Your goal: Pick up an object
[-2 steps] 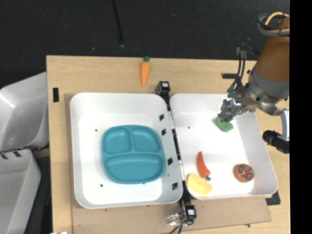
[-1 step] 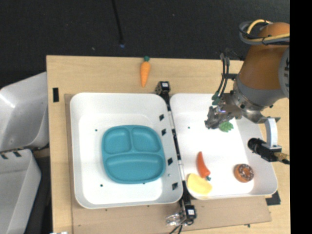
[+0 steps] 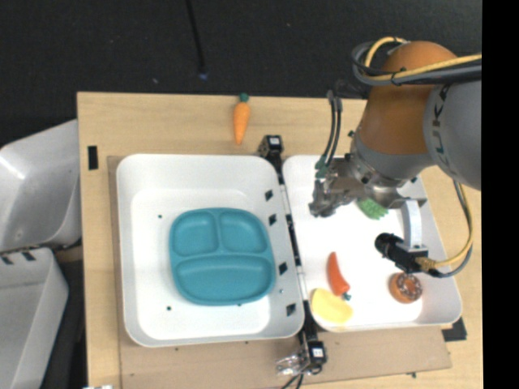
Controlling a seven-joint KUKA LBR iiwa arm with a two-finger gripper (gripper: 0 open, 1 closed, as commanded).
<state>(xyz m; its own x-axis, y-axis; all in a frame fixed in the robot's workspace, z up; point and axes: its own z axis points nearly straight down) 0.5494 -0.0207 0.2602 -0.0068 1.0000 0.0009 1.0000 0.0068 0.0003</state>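
Bench (image 3: 162,124), two white bins side by side. Left bin (image 3: 134,241): one teal divided plate (image 3: 220,255) lying flat near its middle, three compartments, nothing on it. Right bin (image 3: 361,245): arm (image 3: 397,128) in from the right, orange band uppermost, gripper (image 3: 323,201) low over the far left part of the bin, close to the wall between the bins. Grip state: cannot tell from this angle; nothing seen held. Loose objects in the right bin: green toy (image 3: 373,209) just right of the gripper, partly hidden under the wrist. Red chili pepper (image 3: 337,273) near of the gripper, toward the bin's middle, apart from it. Yellow fruit piece (image 3: 331,306) at the near left corner, just beside the pepper's near end. Brown round item (image 3: 405,287) at the near right, well apart from the pepper. Toy carrot (image 3: 241,120) on bare bench beyond the bins, green top pointing far, outside both.
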